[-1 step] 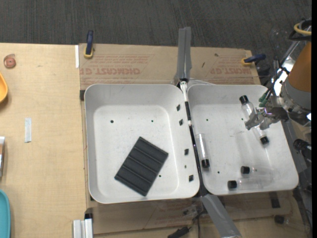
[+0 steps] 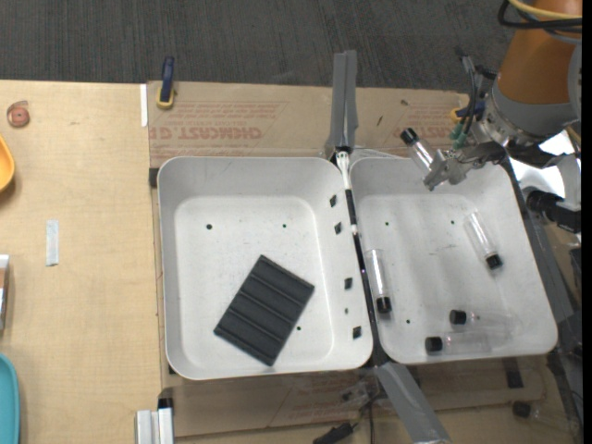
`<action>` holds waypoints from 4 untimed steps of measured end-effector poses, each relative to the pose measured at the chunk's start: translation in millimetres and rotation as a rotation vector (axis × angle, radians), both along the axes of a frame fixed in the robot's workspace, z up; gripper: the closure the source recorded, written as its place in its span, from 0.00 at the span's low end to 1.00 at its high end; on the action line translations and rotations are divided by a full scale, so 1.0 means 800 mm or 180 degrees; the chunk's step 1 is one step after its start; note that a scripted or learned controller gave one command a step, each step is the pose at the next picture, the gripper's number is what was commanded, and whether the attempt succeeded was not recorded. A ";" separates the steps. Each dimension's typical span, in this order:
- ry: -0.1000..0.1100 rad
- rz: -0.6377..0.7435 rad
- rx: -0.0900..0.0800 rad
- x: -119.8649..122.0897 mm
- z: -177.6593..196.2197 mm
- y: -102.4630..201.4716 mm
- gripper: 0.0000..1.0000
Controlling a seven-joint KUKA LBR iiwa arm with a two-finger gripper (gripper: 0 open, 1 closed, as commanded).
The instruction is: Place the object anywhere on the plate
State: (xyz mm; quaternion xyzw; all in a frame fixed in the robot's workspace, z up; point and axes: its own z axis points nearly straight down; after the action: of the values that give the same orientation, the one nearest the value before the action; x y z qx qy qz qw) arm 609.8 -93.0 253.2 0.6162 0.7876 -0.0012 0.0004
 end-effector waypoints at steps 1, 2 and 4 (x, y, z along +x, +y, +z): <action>-0.0005 0.1477 0.0001 0.033 0.126 0.090 1.00; 0.0002 0.1676 0.0005 0.018 0.039 0.147 1.00; -0.0003 0.3109 0.0004 0.035 0.180 0.307 1.00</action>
State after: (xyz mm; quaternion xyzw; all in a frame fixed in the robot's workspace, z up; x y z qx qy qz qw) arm 637.8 152.4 397.4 0.1747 0.9846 -0.0002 0.0009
